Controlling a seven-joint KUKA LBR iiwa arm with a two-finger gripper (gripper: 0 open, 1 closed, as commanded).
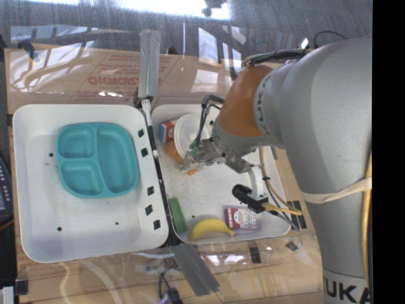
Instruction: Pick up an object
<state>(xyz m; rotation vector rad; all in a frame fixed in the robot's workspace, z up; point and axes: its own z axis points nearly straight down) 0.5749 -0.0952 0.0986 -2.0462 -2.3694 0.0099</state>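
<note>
We're looking down on two white bins side by side, and the arm (304,106) sweeps in from the right, grey shell with its orange band (243,103) sitting over the right bin (218,192). The gripper (195,159) is down low at that bin's left part, just beside a white bowl (185,133) and an orange object (172,149) that lies against the bin's left wall. We can't tell whether the pincer is apart or closed; it's too small and cluttered there, and we see nothing clearly between its tips.

Over in the left bin (38,233) a teal divided plate (97,159) lies flat, three compartments, sitting toward the upper middle of the bin, well apart from the gripper.

Back in the right bin, along the near edge: a green item (177,214) rests against the left wall, a yellow banana (211,228) lies just beside it, and a small red-and-white packet (241,218) lies next to the banana on its right. All three sit near each other and apart from the gripper

A black cable fitting (248,197) hangs off the wrist above the packet
</note>
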